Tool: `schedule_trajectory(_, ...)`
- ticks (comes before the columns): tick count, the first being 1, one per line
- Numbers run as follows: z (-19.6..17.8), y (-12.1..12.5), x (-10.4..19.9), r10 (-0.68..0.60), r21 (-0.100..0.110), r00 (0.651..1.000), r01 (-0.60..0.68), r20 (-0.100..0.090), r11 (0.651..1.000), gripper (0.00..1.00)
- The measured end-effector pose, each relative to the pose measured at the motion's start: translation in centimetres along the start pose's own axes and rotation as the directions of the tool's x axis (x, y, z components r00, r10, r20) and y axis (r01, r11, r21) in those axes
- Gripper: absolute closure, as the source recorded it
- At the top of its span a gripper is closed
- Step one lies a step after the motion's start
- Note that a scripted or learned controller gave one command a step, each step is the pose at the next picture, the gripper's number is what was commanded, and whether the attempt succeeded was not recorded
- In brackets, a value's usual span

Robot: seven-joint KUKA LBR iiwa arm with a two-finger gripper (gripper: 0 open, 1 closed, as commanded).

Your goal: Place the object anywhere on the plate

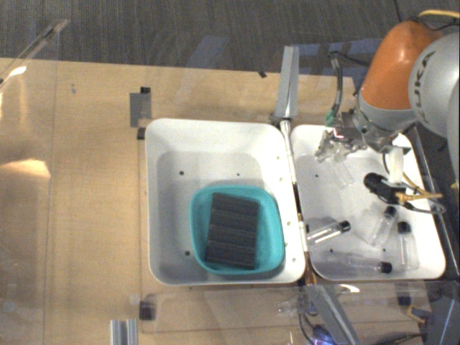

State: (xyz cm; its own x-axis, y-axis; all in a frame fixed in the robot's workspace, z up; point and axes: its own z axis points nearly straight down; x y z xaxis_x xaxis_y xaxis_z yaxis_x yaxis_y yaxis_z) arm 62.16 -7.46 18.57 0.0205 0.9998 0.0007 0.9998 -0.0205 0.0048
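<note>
Looking down, you see one dark ribbed block [232, 230] lying on one teal plate [272, 221], two bins, several clear vials [329, 229] right, gripper [338, 144] grip unreadable

Two white bins [164, 192] sit on a pale tan wooden surface [72, 228]. The plate [272, 225] is teal, bearing a dark grey ribbed block [232, 230]. The vials [329, 229] are clear with black caps. The arm [413, 70] is grey — banded in orange.
</note>
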Motion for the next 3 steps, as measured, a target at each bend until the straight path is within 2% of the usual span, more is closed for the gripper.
schedule_trajectory(1,-1.7,-7.7,6.8,-0.107,-0.001,0.994,0.107,0.0,0.994,1.0)
schedule_trajectory(2,0.1,-7.7,14.6,-0.179,0.001,0.984,0.179,-0.001,0.984,1.0)
schedule_trajectory(3,0.1,-7.7,14.5,-0.177,0.001,0.984,0.177,-0.001,0.984,0.0)
